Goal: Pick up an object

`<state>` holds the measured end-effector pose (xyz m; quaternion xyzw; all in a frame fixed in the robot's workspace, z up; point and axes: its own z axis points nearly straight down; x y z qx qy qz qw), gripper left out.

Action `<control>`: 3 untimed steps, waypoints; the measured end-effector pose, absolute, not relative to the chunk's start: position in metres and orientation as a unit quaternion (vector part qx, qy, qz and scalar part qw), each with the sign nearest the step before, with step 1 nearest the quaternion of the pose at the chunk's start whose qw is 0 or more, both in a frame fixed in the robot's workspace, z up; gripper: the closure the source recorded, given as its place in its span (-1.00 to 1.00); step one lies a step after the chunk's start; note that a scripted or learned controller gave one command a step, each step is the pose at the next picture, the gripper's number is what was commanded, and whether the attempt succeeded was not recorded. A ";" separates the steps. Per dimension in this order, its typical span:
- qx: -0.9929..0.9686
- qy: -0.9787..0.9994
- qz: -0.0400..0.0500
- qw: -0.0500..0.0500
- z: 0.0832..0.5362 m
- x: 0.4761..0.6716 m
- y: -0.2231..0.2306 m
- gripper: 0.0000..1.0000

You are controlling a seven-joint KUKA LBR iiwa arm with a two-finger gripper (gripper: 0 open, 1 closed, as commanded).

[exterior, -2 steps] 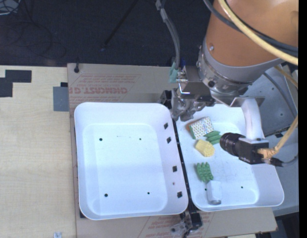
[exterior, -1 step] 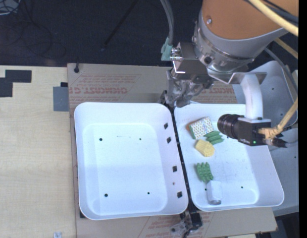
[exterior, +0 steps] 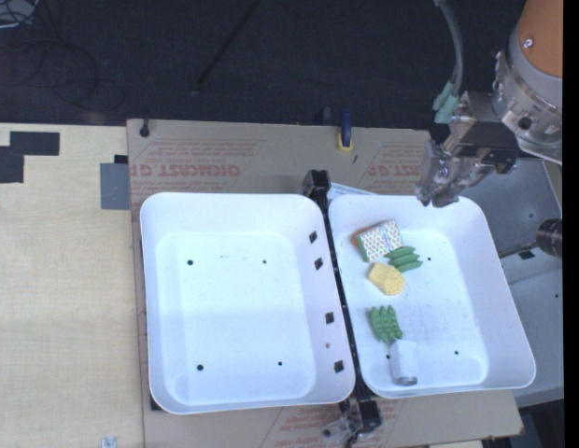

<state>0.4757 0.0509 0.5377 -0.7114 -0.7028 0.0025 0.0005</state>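
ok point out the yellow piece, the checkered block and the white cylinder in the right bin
yellow piece (exterior: 387, 279), camera view, centre of its top face
checkered block (exterior: 378, 240), camera view, middle of its patterned face
white cylinder (exterior: 403, 361), camera view, middle of its side

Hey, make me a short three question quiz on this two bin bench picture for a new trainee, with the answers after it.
1. True or false: the gripper hangs above the far rim of the right bin.
2. Which thing lies nearest the camera in the right bin? A) the yellow piece B) the white cylinder C) the checkered block
3. Fill in: two black clips sit on the seam between the right bin and the ____ bin.

Key: 1 true; 2 B; 3 left.
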 end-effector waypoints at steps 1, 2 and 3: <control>-0.708 -0.706 0.007 0.005 0.285 0.474 0.035 1.00; -0.709 -0.706 0.002 0.002 0.268 0.475 -0.045 1.00; -0.705 -0.709 -0.004 -0.004 0.357 0.565 -0.010 1.00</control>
